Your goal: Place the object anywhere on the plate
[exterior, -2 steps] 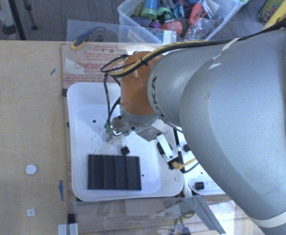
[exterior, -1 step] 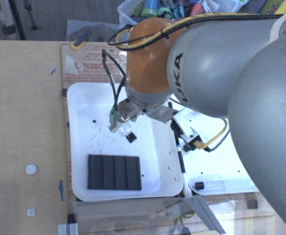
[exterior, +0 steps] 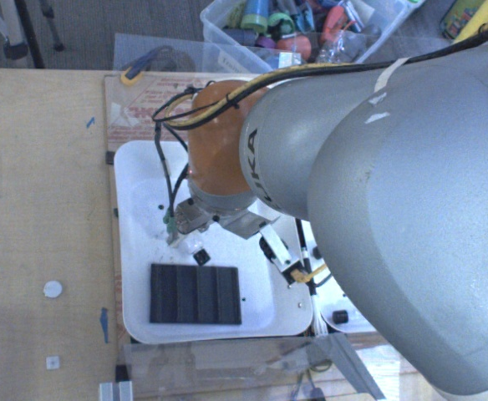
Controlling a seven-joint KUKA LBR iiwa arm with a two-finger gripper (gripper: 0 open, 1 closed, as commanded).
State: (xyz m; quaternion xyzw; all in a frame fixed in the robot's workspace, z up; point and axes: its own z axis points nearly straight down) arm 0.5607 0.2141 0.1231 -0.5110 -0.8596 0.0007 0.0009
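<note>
A dark, ribbed rectangular plate (exterior: 195,294) lies flat at the near end of the left white bin (exterior: 135,182). My gripper (exterior: 185,234) hangs over the middle of that bin, just beyond the plate's far edge, below the orange wrist band (exterior: 215,140). A small black piece (exterior: 200,257) sits right under the gripper, a little short of the plate. Something pale and small shows beside it, too blurred to name. The arm's grey body hides the right part of the bin.
The big grey arm (exterior: 394,190) covers the right bin, of which a corner (exterior: 344,317) shows. A clear tub of colourful toys (exterior: 311,11) stands behind the bins. A white disc (exterior: 53,289) lies on the wooden bench at left.
</note>
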